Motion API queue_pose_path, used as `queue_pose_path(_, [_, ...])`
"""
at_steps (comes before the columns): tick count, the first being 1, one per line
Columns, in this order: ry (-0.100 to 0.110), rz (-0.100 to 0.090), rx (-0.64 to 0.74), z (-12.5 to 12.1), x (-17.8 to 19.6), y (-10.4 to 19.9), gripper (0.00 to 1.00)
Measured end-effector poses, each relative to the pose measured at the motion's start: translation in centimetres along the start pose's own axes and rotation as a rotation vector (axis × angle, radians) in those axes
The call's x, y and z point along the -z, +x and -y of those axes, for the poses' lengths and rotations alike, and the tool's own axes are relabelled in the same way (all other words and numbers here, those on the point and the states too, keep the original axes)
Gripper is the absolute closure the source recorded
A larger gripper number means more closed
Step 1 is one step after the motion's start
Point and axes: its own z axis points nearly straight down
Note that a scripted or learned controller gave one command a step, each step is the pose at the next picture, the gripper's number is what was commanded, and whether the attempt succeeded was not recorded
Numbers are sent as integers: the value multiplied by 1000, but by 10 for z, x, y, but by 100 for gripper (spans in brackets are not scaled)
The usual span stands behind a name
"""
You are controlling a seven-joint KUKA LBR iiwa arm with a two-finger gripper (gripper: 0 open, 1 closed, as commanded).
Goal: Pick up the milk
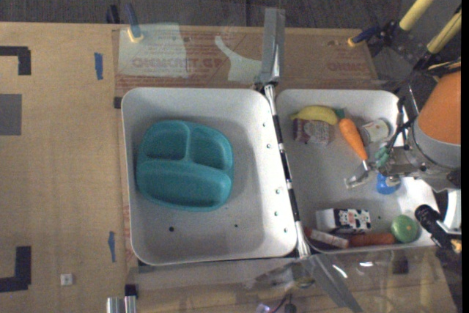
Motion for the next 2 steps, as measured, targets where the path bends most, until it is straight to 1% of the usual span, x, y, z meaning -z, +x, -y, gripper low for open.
queue_pose_path(1, [-8,3,536,6,-91,23,0])
queue_pose_path(2, [-9,9,786,-3,-91,21,0])
